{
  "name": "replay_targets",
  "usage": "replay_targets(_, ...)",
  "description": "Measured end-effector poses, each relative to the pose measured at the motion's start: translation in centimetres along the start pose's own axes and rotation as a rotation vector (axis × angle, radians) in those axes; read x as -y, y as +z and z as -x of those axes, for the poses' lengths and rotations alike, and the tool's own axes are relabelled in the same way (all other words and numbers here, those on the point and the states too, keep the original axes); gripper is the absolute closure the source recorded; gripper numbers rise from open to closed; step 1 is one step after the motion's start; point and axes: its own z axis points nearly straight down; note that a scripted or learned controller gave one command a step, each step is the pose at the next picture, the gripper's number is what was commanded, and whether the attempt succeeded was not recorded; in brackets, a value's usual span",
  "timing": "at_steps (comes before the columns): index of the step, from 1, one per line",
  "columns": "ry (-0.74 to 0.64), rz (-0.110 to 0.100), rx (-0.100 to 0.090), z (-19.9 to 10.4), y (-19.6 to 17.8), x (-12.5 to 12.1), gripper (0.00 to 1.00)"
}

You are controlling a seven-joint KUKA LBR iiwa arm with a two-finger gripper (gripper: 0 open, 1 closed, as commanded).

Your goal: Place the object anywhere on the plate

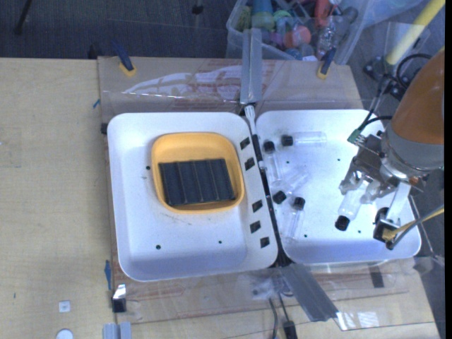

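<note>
Two shallow white bins side by side on the wooden bench (49,189). Left bin (134,253) holds a yellow-orange plate (164,149), squarish with rounded corners, and a dark ribbed rectangular insert (196,181) lies flat in its middle. Right bin (321,249) has several clear plastic vials with black caps scattered on its floor: one vial (302,139) lying near the top, a loose cluster of vials (286,188) just right of the divider, mostly lying flat, hard to count exactly as the clear bodies blend into the white. The arm (424,111), grey with an orange band, comes in from the right and sits over the right side of the right bin. The claw (357,189) is low over the bin, with a clear black-capped vial (347,210) tilted at its tip, cap end pointing down-left, close to the bin floor. The vial looks pinched between the claw's fingers, though the clear plastic and metal parts blur together there. That vial is in the right bin, well apart from the plate. A row of small black marks (254,186) runs along the divider between the bins. Behind the bins, a clear tub (300,9) of colourful items sits at the top of the view.
</note>
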Motion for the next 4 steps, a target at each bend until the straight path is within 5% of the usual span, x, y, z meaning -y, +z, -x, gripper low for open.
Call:
replay_targets(1, -0.031, 0.005, -0.003, 4.9, -5.7, -6.6, 1.00)
replay_targets(2, -0.132, 0.007, -0.002, 3.2, -10.6, -13.9, 1.00)
replay_targets(4, -0.542, 0.011, -0.001, 1.7, -18.1, -19.3, 1.00)
